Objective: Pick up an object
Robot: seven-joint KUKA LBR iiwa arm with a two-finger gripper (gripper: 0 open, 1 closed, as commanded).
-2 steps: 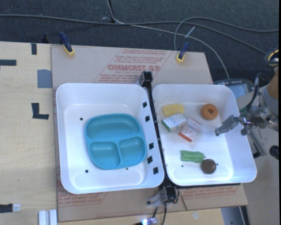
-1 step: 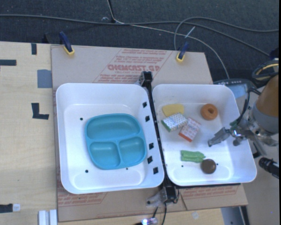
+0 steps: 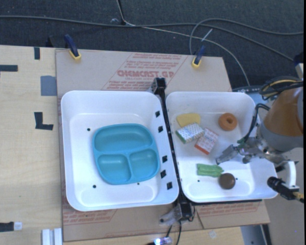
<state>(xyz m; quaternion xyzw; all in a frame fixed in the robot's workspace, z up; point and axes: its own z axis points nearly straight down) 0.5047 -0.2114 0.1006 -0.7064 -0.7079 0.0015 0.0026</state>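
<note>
Pincer (image 3: 225, 157): hung over the right bin (image 3: 245, 102), near the green object (image 3: 209, 170); grip state unclear.
Left bin (image 3: 71, 137): held a blue tray (image 3: 126, 153).

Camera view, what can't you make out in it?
- Hand: small and blurred over the right bin; finger state unclear.
- Box and packet: print too small to read.
- Brown ball: too small to identify.
- Arm: cut off by the right edge.
</note>
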